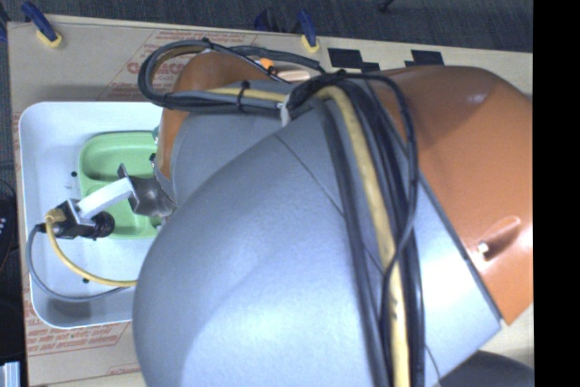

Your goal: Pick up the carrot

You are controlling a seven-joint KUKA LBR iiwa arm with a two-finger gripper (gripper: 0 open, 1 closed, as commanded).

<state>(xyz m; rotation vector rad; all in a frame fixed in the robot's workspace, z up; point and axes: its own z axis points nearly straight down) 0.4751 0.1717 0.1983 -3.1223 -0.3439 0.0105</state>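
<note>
The pincer [148, 195] hangs over a green dish-like thing [107, 157] in the left bin [25, 195]; whether it is open or closed, I cannot tell. The arm [299, 267] covers much of both bins, so the carrot's place and long axis cannot be judged.

Grey arm [299, 276], long leftward reach

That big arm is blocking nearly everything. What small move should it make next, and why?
Probably lift a little and look again: the grey arm covers most of the white bin, reaching over a green object, and the carrot may be hidden beneath it.
</note>
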